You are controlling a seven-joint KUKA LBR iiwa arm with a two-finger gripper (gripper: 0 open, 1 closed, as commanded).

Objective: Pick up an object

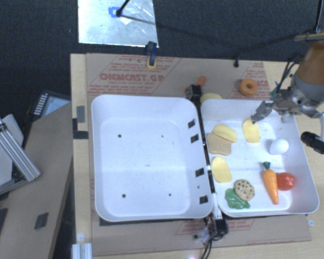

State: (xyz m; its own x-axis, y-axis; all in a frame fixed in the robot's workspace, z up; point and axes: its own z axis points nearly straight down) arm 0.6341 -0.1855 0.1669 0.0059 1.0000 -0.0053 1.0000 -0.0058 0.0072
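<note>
Over the right bin's (308,196) far edge the end effector (259,115) hovers near a yellow piece (251,131); its opening I cannot tell — nothing lifted, the grasp remains.

"CHEMCAST GP" on cardboard sheet (130,75)

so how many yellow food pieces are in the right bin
3: one near the back beside the tool, one on the bread slice by the divider, one further forward. The arm may hide more.
</note>
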